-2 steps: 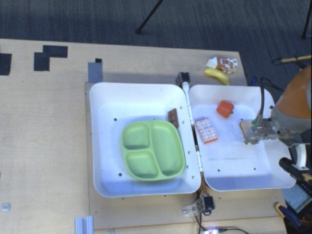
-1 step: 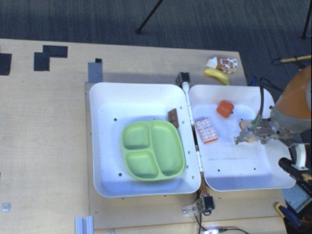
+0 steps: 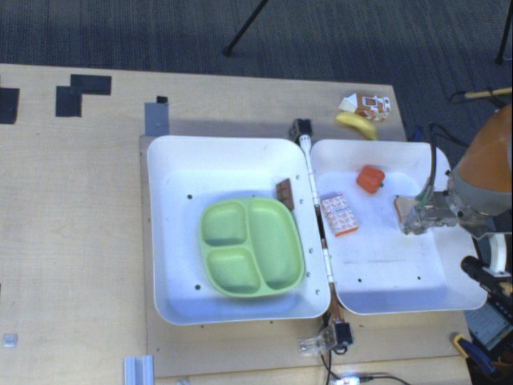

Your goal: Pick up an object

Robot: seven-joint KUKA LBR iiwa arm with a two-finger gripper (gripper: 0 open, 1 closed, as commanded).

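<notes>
Your gripper (image 3: 413,221) sits low in the right bin (image 3: 385,291); I can't tell its state. Red object (image 3: 369,179) at 11 o'clock looks light, probably rigid; grab its sides.

Pictured from above: grey arm (image 3: 481,195) with a rounded orange band (image 3: 493,155) above the wrist, metallic grey two-finger gripper (image 3: 410,215) of blocky build at its tip, thin dark cable (image 3: 434,167) looped along the wrist, black fittings (image 3: 485,267) at the lower side of the housing.
</notes>
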